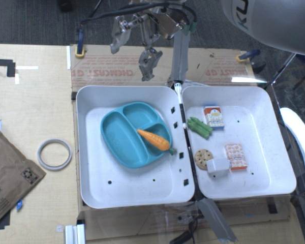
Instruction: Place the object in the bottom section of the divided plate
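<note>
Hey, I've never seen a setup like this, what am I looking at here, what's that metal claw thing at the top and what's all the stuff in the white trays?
This is one photo from a camera fixed above a workbench, looking down at a slant. The big grey shape at the top right is a robot arm. The metal claw is its gripper, the part that picks things up; its two fingers hang apart above the back of the bench, with nothing between them.

Two shallow white bins sit side by side. The left bin holds a blue divided plate, and a toy carrot lies on the plate's right side. The right bin holds a green toy vegetable, a cookie, two small printed boxes and a small white block.

On the bench to the left lie a roll of tape and a brown cardboard box.
</note>
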You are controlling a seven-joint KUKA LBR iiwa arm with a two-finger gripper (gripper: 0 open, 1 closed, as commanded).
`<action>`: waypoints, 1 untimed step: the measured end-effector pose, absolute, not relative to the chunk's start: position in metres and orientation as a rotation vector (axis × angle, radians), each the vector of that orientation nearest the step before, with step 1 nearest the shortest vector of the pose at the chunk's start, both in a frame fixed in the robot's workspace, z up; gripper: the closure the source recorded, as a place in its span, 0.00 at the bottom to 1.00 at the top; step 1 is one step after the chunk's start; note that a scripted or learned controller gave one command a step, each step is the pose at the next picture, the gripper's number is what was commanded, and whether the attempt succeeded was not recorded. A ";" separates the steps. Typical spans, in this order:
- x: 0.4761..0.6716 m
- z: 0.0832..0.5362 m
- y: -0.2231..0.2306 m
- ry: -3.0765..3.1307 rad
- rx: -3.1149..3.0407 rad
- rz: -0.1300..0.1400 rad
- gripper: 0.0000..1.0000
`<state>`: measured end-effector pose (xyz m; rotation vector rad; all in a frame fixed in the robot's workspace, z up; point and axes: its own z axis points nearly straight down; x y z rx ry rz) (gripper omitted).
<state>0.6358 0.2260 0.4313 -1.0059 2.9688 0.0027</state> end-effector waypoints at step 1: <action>0.660 0.442 0.224 2.835 -1.338 0.002 0.00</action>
